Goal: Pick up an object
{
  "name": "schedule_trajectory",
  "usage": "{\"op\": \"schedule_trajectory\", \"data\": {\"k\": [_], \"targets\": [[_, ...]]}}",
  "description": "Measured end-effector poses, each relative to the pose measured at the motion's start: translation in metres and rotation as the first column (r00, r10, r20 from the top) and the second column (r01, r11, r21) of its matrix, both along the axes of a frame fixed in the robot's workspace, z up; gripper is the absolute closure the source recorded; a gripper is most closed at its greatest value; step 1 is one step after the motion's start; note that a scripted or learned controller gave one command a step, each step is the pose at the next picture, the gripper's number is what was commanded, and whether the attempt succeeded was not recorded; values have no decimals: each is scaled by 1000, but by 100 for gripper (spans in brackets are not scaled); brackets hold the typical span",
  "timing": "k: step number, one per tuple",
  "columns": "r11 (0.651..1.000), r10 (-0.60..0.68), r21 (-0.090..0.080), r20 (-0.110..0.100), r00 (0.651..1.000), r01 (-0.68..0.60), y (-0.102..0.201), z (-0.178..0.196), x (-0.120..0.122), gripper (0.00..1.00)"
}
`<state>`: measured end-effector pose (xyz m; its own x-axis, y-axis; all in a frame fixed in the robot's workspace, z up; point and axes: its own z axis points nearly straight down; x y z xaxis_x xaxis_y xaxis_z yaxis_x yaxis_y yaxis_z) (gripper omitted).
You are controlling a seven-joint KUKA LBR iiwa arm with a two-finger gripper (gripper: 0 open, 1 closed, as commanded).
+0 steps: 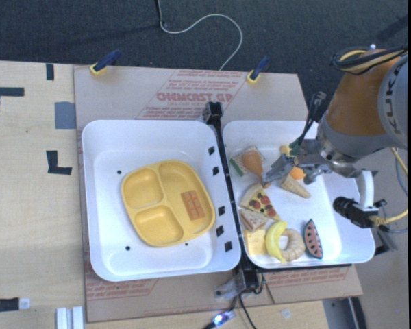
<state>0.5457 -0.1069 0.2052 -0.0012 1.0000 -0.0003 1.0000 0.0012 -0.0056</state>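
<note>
Toy food lies scattered through the right bin (342,249), and my gripper (285,168) hangs low among it, in that bin's upper middle. My fingers are spread apart — one dark finger (277,169) angles down toward the pizza slice (260,201), and nothing sits between them. Just beside my fingertips on the right are a small orange piece (296,173) and a pale wedge (298,187); whether I touch either, I cannot tell. To my left an ice-cream cone (252,162) rests near the dividing wall. Below the pizza slice sits a sandwich triangle (255,218), then a banana (275,238) lying against a doughnut (292,244), with a watermelon slice (312,238) just to their right. My orange band (356,101) rises above the bin's right side. Across the divider, the left bin (103,149) holds a yellow compartment tray (166,201) — a small brown block (192,205) lies in its right compartment.
</note>
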Motion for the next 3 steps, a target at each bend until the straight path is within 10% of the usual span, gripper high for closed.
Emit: {"op": "schedule_trajectory", "data": {"k": [2,3], "targets": [[1000,-2,1,1,1000,2,-1,-117,-4,0],[1000,1,2,6,1000,-1,0,-103,-2,100]]}}
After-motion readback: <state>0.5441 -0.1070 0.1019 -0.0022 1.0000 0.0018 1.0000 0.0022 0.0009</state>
